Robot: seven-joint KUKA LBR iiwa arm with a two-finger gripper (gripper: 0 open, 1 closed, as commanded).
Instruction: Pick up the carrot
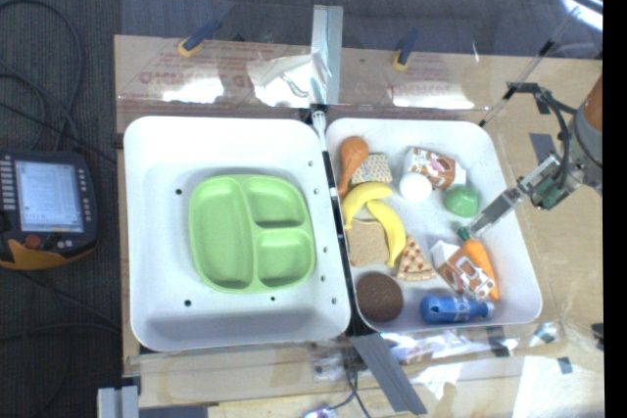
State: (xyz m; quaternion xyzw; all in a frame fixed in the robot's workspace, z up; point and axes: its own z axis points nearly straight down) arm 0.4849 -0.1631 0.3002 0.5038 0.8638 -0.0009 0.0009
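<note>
Gripper (468, 230) sits right at the leafy top of the carrot (479, 261), which runs down-right away from it; grip state's impossible to tell.

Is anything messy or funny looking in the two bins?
Nothing looks spilled or broken. The green tray lies by itself in the left bin, while all the toy food is crowded into the right bin. There the carrot lies slanted against a packet, with the gripper right at its green top.
</note>
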